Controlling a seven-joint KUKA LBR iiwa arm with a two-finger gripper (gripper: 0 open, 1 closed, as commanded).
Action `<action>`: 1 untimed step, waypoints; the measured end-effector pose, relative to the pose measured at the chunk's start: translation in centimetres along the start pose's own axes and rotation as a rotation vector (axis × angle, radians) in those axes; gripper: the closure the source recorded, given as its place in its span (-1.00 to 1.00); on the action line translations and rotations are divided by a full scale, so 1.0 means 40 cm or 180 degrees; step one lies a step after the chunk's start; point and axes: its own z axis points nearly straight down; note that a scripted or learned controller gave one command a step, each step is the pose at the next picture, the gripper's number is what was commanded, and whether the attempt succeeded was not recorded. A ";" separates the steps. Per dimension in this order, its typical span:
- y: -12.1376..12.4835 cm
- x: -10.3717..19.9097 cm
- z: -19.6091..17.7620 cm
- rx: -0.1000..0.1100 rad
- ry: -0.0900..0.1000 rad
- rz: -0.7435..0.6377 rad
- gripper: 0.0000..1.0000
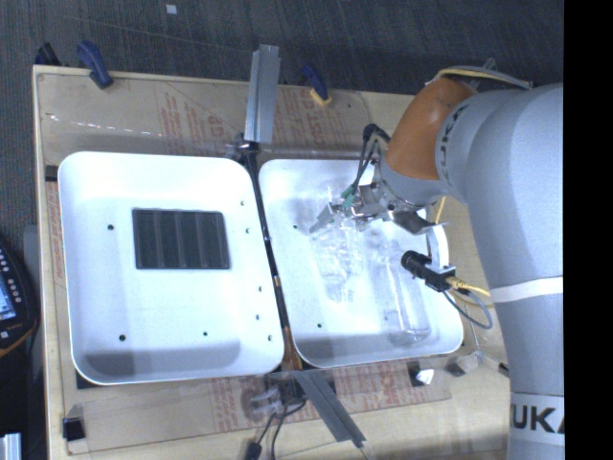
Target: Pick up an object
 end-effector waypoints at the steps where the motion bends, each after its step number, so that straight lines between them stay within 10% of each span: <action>1: 0.074 0.142 -0.001 -0.0005 -0.0001 -0.0687 -1.00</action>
